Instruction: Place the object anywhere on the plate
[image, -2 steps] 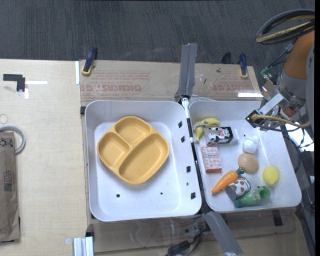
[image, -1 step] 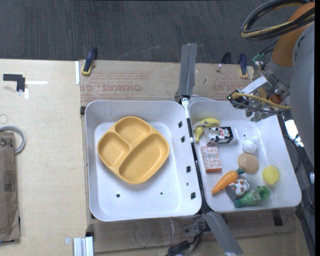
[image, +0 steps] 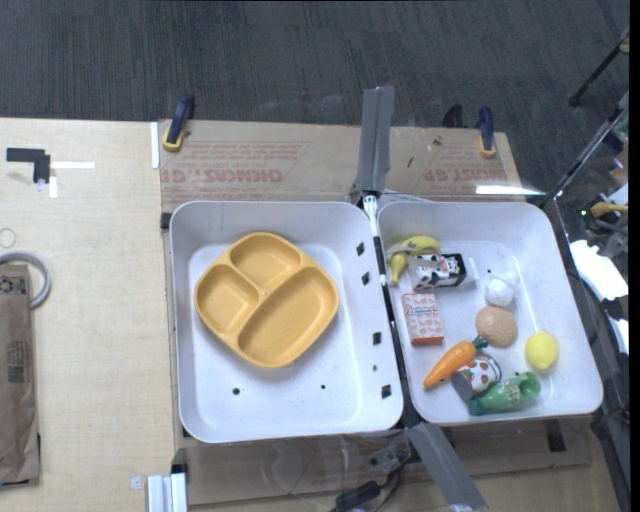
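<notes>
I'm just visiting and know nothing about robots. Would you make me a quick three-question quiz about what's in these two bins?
1. True or false: the yellow plate lies in the left bin.
2. Which of these lies nearest the front edge of the right bin? A. banana B. green bottle C. white ball
3. Fill in: the plate is divided into ___ compartments.

Key
1. True.
2. B. The green bottle lies at the front, just beyond the carrot; the banana is at the back.
3. Three: two smaller ones and one larger.
</notes>
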